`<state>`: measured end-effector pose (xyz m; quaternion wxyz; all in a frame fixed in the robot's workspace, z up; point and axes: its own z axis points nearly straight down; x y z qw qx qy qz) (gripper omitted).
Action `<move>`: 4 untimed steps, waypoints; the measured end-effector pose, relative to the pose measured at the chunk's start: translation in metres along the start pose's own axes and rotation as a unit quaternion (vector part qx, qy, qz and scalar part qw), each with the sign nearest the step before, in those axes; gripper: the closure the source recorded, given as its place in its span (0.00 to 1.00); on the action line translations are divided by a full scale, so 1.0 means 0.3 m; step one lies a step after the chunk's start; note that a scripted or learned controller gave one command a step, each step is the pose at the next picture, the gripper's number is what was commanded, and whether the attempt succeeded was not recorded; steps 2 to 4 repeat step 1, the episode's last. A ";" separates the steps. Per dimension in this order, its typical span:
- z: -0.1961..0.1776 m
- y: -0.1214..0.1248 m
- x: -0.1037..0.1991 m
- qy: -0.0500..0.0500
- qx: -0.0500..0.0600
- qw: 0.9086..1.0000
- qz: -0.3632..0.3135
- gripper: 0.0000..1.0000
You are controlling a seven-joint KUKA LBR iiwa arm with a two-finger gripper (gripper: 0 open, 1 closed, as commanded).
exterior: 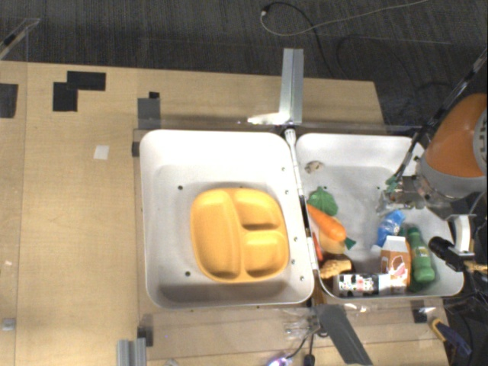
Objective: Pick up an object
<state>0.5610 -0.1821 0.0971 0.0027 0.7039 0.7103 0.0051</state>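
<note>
Yellow tray [238, 233], orange carrot [329, 225], green bottle [420, 256], white bins [164, 166]

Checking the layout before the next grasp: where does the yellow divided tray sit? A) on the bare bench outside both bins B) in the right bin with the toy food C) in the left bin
C: the yellow tray lies in the left bin, apart from the carrot and green bottle in the right bin.

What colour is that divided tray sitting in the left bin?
Yellow, plain with no pattern; the divided tray shows clearly in the overhead camera view.
</note>
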 end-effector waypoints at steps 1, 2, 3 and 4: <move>-0.302 0.155 -0.048 -0.002 0.006 1.000 0.008 1.00; -0.302 0.155 -0.048 -0.002 0.006 1.000 0.008 1.00; -0.302 0.155 -0.048 -0.002 0.006 1.000 0.008 1.00; -0.302 0.155 -0.048 -0.002 0.006 1.000 0.008 1.00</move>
